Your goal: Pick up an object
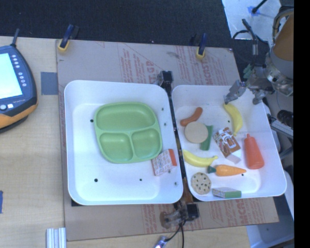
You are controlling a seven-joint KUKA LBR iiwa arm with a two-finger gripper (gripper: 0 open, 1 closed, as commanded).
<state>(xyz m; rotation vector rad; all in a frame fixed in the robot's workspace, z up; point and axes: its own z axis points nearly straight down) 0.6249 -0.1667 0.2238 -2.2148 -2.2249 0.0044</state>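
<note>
At the upper right of the frame, a rounded orange section of the arm [283, 41] is seen, edged by a pale grey shell. Below it, a grey metal wrist block is made out, cluttered with small fittings. Thin dark cables are looped beside it. The claw [246, 92] is formed of two grey metallic fingers [234, 92], angular and dull in finish.

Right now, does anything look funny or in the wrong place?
Mostly tidy. One small red-and-white packet lies tilted in the left bin, against the green divided plate, while all the other toy foods sit in the right bin.
</note>
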